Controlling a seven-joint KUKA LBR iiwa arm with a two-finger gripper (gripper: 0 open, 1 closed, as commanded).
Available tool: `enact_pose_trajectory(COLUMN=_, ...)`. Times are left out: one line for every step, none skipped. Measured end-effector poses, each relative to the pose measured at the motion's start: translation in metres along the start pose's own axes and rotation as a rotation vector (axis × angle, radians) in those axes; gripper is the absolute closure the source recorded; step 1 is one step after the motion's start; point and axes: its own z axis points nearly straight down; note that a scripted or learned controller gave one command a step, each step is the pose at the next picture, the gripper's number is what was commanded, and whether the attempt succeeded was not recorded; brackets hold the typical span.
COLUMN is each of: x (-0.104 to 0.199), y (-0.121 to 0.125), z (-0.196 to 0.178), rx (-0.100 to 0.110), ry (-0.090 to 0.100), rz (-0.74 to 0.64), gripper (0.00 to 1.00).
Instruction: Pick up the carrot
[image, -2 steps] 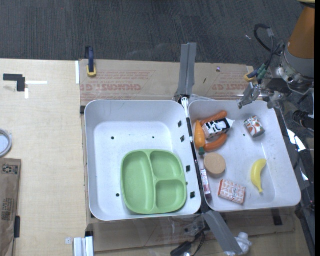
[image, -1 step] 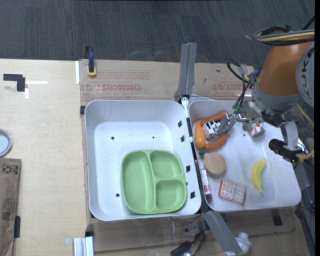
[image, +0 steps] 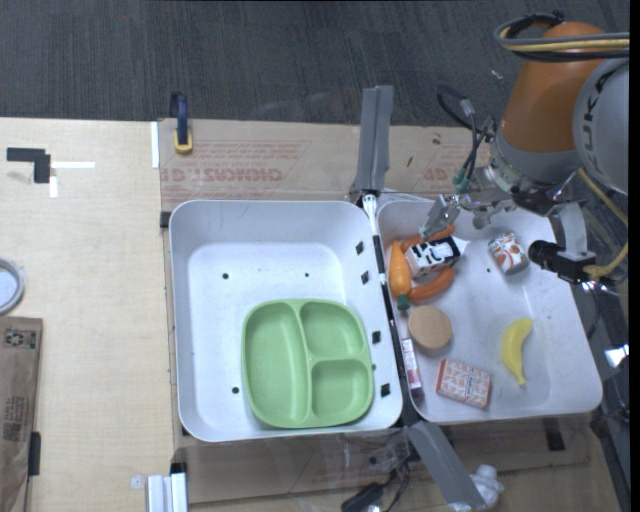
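The carrot (image: 400, 272) is lying at the right bin's (image: 560, 400) left wall, jammed against other items. The end effector (image: 443, 213) is hovering just above; can't tell its state. The carrot's probably stiff, light and tapered, so gripping mid-body seems safest.

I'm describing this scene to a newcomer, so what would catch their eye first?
Probably the green divided plate, alone in the left bin. Next, the grey-and-orange arm at top right, its tool above the right bin's cluster: carrot, banana and small packages.
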Motion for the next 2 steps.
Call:
enact_pose_trajectory(x=-0.007, y=-0.099, z=0.118, rx=0.003, ry=0.001, rz=0.227, gripper=0.0)
enact_pose_trajectory(x=-0.022, y=-0.029, z=0.118, rx=0.001, ry=0.001, rz=0.086, gripper=0.0)
